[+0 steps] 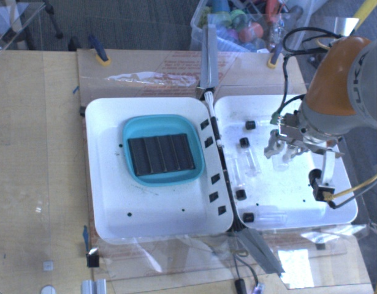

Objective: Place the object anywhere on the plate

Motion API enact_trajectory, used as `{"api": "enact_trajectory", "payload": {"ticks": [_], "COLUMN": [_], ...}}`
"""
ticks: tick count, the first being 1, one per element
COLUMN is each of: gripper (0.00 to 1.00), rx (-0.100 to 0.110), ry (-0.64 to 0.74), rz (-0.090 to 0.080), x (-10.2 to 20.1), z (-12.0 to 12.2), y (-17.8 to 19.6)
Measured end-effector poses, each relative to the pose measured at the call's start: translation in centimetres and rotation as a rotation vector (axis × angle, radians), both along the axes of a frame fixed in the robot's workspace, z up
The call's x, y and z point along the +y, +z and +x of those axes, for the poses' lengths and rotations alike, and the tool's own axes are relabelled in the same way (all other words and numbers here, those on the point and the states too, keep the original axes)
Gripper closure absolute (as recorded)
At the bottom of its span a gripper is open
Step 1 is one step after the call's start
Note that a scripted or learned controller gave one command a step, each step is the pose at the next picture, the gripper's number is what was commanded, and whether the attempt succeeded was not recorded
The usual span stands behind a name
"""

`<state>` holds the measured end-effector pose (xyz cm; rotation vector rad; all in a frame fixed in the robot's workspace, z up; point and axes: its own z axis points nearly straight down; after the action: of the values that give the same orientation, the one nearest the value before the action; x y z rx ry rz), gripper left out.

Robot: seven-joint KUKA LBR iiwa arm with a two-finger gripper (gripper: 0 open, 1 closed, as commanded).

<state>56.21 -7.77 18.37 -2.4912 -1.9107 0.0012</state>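
1. In the left bin [102, 164] I see a teal plate [134, 127] at centre frame, with a dark ridged object [160, 154] lying flat on it.
2. In the right bin [286, 207], right of centre, the gripper [279, 150] hangs over the floor.
3. I cannot tell its finger state; the view is too blurred there.
4. The arm [338, 84] enters from the upper right.

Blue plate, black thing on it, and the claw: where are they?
Blue plate [134, 129]: camera view, its left rim.
Black thing [160, 154]: camera view, its ridged top.
Claw [281, 150]: camera view, between its fingertips.
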Motion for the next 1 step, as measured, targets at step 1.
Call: {"api": "enact_trajectory", "payload": {"ticks": [1], "gripper": [0.0], "rx": [0.0], "ry": [0.0], "rz": [0.0], "x": [0.0], "z": [0.0], "y": [0.01]}}
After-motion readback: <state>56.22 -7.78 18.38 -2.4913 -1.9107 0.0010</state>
